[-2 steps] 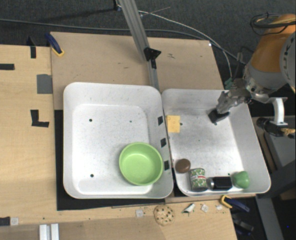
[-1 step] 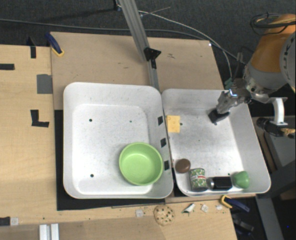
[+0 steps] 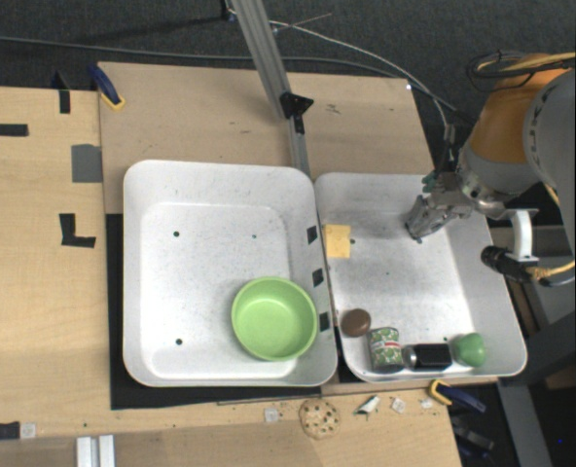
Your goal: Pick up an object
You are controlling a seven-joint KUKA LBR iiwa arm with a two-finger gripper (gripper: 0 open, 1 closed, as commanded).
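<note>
The grey two-finger gripper (image 3: pixel 417 230) hangs over the upper part of the right shallow white bin (image 3: pixel 483 290), well apart from the objects; whether it is released or clenched I cannot tell. Along that bin's near edge lie a round brown disc (image 3: pixel 354 321), a green-labelled can (image 3: pixel 384 348), a black cylinder (image 3: pixel 427 357) and a green ball (image 3: pixel 470 349); a yellow block (image 3: pixel 338 241) sits by the divider; a light green plastic bowl (image 3: pixel 273 318) rests in the left white bin (image 3: pixel 162 261).
</note>
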